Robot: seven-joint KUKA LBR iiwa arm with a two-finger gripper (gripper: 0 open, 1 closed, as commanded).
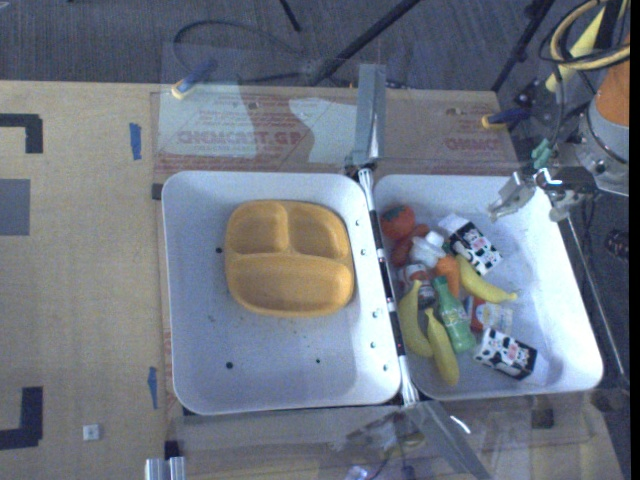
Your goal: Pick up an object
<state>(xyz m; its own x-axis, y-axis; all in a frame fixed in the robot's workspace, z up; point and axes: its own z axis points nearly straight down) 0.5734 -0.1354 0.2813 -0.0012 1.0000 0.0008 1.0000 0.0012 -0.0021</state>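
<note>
Wooden bench, two white bins. Gripper [528, 193] over right bin's [570, 298] far edge, fingers spread, nothing held; nearest milk carton [474, 245] down-left, tilted diagonally.

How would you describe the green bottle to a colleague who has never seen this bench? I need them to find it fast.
Look in the right bin, where small items are heaped against the wall shared with the left bin. Low in that heap, the green bottle lies between two bananas. It is the only green thing among yellow, orange and black-and-white neighbours.
</note>
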